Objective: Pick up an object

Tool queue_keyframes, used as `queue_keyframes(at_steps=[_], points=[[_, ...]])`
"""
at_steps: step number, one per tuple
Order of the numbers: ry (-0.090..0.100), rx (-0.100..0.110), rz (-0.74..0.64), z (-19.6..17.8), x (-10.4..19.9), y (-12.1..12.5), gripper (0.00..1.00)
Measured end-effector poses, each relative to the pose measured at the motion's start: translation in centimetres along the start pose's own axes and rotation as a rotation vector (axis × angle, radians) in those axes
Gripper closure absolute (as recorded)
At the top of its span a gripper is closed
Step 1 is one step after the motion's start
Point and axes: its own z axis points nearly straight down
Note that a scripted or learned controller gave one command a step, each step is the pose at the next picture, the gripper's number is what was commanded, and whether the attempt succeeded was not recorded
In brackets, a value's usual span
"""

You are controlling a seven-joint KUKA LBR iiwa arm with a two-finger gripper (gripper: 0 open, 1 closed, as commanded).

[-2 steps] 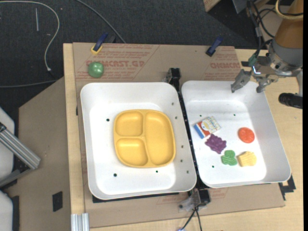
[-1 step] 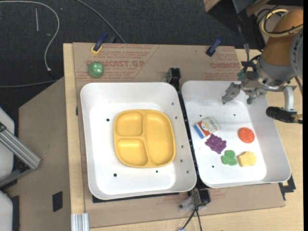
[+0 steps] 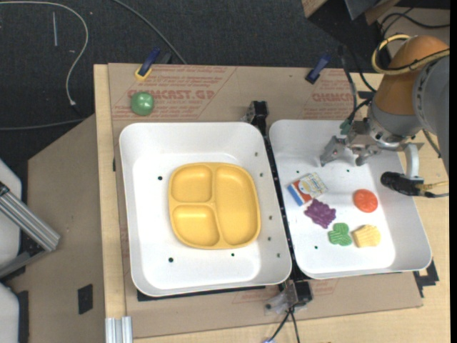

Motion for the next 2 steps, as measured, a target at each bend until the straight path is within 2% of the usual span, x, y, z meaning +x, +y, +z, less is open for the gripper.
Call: queue_keyframes(at_steps=[1,2], points=[[-0.001,-0.008,-0.001,-1.6,0.0,0.2,1.0],[-0.004,-0.014,0.0,-8.0,0.5,0.1,1.0]])
